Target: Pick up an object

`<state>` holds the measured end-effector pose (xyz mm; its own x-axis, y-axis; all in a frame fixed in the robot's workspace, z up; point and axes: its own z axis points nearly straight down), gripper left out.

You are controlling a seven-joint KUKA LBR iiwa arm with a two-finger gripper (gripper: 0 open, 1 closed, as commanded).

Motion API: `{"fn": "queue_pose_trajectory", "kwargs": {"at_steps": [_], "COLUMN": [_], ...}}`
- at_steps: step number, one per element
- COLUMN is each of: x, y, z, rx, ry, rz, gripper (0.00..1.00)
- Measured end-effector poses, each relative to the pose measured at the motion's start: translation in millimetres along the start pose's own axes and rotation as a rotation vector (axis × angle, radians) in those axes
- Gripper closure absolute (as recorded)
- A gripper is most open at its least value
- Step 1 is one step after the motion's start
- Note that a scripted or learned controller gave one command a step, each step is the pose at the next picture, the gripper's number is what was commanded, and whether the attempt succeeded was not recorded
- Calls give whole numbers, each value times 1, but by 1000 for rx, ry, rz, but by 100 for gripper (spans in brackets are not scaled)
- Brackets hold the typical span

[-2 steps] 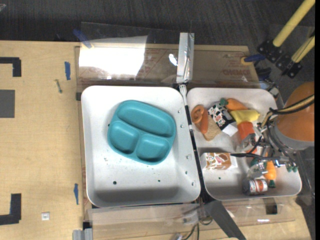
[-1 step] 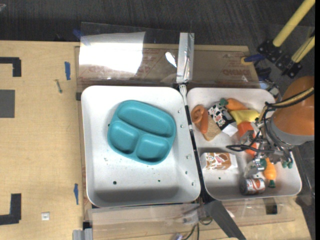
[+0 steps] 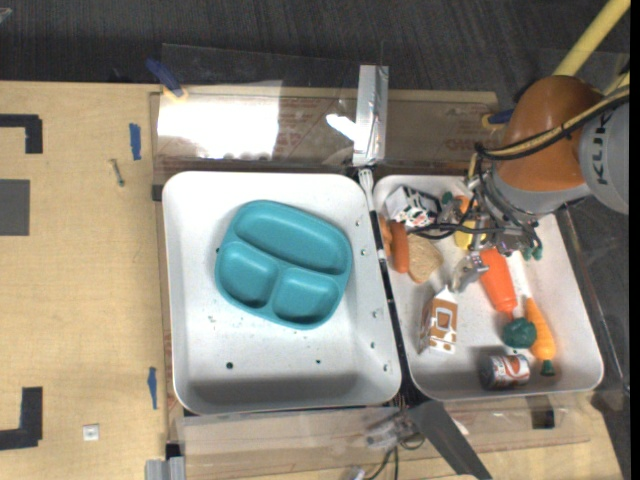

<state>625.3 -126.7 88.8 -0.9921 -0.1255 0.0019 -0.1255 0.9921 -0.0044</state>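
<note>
The arm (image 3: pixel 545 138) reaches in from the right and stands over the upper part of the right bin (image 3: pixel 585 368). The tool (image 3: pixel 478 253) hangs low among the items in that bin; cables and the wrist body cover its working end, so whether it is wide, narrow or holding anything cannot be told. The left bin (image 3: pixel 190 348) carries a teal divided tray (image 3: pixel 284 262), well apart from the tool. The right bin carries the candidate items: an orange carrot-shaped toy (image 3: pixel 498 282) just beside the tool, a second smaller carrot (image 3: pixel 541 334) touching a dark green round piece (image 3: pixel 518 332), a small can (image 3: pixel 503 369) lying on its side near the front wall, a small printed box (image 3: pixel 439 325) near the bin's middle, and a tan and orange food-shaped item (image 3: pixel 412 254) against the left wall. Judged step: approach and descent onto an item, with no grasp confirmed. The nearest target appears to be the larger carrot-shaped toy. The next move calls for settling the tool across the narrow width of one item, closing, then lifting straight up. Risk, as a judgement: the items lie close together, so a neighbour may be nudged or a closing may catch nothing.
</note>
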Motion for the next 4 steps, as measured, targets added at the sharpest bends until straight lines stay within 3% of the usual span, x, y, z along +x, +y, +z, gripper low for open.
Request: {"fn": "queue_pose_trajectory", "kwargs": {"at_steps": [1,2,3,4], "x": [123,45,85,131], "y": [30,22,-26,-37], "z": [0,-62,1,-4], "rx": [-3,-4,-3,10], "ry": [-9,-10,-11,-43], "rz": [-16,-104,-127,-142], "gripper": [0,0,0,0]}}
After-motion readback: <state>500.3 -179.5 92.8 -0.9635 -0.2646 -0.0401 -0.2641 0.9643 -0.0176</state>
